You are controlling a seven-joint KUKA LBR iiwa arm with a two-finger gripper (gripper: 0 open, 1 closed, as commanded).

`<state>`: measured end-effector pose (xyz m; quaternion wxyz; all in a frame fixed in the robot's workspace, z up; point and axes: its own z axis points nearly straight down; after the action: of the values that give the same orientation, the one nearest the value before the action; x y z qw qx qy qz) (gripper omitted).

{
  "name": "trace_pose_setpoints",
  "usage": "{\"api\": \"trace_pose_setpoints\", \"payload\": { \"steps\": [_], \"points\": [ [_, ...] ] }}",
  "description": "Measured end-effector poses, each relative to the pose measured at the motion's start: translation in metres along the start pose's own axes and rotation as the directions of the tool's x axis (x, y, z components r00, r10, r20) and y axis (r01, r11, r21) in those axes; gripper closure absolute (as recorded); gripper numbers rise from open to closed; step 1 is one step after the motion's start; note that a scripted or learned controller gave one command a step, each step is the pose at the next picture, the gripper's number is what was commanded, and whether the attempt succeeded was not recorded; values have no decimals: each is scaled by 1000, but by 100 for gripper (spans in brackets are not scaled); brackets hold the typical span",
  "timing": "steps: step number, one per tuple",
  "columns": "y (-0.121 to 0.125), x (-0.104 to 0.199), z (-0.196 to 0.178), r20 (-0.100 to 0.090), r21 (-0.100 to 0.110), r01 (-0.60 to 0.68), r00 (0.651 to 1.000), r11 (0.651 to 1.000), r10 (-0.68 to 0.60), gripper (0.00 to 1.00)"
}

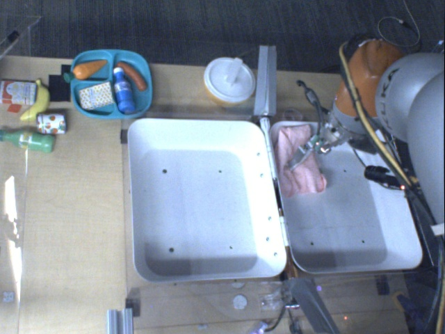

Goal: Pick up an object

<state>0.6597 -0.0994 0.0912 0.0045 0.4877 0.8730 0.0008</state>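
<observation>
- Clutter is gathered at the bench's far left: a banana (36, 100), a small printed can (51, 123) and a green bottle (29, 140) lying on its side.
- A blue divided tray (144, 83) is set at about 11 o'clock from the left bin, with a carrot (92, 69) and a blue bottle (123, 89) in its compartments.
- The left bin (201, 199) is placed at the bench's middle.
- A white lidded cup (229, 81) is seen at 12 o'clock, just beyond the seam between the bins.
- A pink cloth (299, 162) is crumpled in the right bin (351, 211), at its 10 o'clock corner, against the left wall.
- The gripper (311, 149) is lowered onto the cloth's right edge; its fingers are slightly parted, and whether fabric is pinched between them cannot be told.
- The grey arm (407, 99) is extended in from 3 o'clock.
</observation>
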Motion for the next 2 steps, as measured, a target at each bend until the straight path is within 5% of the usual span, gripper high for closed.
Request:
{"api": "trace_pose_setpoints", "payload": {
  "steps": [1, 2],
  "points": [
    [4, 1, -13, 4, -9, 5, 1000, 1000, -5, 100],
    [-32, -21, -2, 6, -8, 143, 990, 990, -143, 100]
  ]
}}
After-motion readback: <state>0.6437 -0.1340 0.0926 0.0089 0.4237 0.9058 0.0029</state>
